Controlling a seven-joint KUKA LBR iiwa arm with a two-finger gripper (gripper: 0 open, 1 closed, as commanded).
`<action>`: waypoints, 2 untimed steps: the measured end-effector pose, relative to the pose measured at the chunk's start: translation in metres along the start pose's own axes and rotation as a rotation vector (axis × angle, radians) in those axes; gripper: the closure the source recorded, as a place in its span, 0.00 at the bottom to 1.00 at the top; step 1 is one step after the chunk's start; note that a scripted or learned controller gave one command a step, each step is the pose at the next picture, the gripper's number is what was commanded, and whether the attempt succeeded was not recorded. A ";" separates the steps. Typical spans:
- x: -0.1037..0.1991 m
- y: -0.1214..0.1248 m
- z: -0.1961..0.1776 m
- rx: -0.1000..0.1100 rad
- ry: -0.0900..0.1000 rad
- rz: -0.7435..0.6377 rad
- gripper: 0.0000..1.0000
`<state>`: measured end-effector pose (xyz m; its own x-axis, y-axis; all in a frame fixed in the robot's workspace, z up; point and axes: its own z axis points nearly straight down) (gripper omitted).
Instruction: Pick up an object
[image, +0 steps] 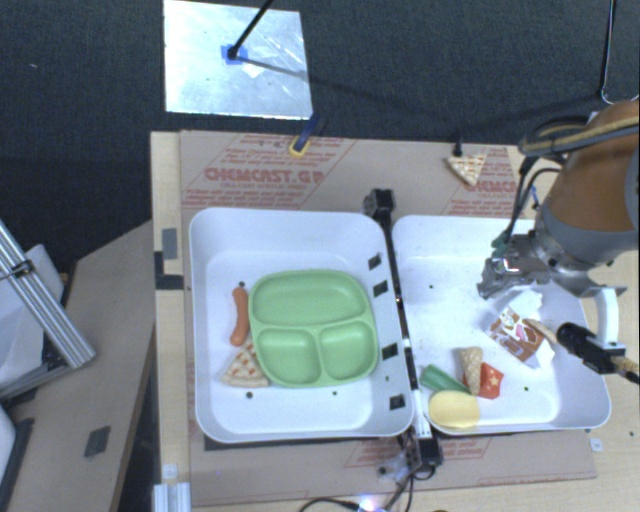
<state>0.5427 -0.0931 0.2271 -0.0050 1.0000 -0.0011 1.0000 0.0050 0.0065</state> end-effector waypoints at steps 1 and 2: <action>0.037 0.027 -0.005 0.002 0.002 -0.004 1.00; 0.079 0.064 0.008 0.003 0.003 -0.004 1.00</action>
<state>0.6067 -0.0139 0.2193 -0.0095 1.0000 0.0014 1.0000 0.0095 0.0031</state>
